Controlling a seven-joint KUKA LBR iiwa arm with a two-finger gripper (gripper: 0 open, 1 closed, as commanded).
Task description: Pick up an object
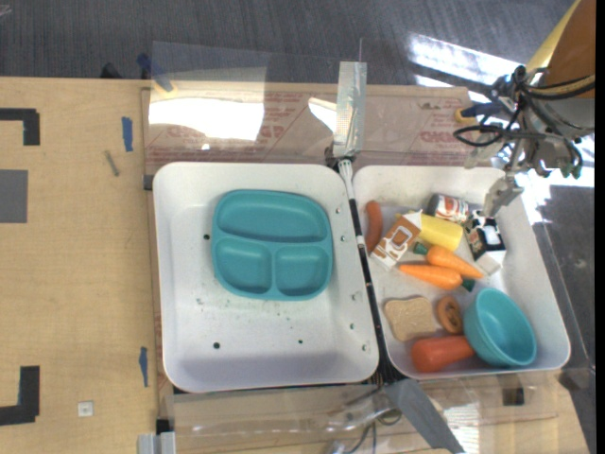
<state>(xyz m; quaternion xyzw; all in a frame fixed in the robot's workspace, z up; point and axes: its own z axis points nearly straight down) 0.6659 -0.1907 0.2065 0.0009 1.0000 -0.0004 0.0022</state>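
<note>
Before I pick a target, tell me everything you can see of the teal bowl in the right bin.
The teal bowl is small, round and looks like smooth plastic, the same colour as the divided plate in the other bin. It lies in the near right corner of the right bin, tipped so its open mouth faces up and toward the left. Nothing shows inside it. A red-orange sausage-shaped toy lies against its left side, and a small brown ring-shaped toy sits just left of its rim.
</note>
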